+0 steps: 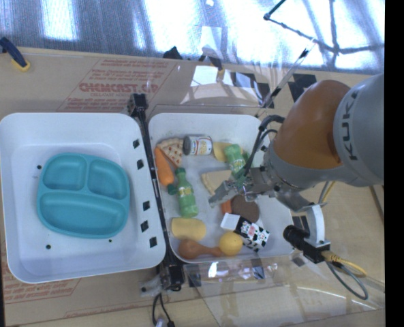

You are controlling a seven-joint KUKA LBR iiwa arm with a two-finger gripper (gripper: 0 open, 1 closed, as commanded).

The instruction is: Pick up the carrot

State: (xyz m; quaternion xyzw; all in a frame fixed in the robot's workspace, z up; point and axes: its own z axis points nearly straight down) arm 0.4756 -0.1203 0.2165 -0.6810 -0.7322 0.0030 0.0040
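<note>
The carrot (165, 168), orange and tapered, lies along the left wall of the right bin (278, 240), between a pizza slice (174, 150) and a green bottle (185, 193). My gripper (232, 190) hangs over the middle of the same bin, well to the right of the carrot, above a cheese wedge (214, 180) and a brown round piece (246, 210). The carrot lies free, with nothing touching it from above. The grey arm with its orange band (311, 131) covers the bin's right side.
The right bin also holds a small can (198, 145), a second green bottle (234, 158), a yellow piece (188, 228), a lemon (230, 243), a brown drumstick (196, 250) and a cow-patterned carton (255, 234). The left bin (18, 182) holds a teal divided plate (83, 195).
</note>
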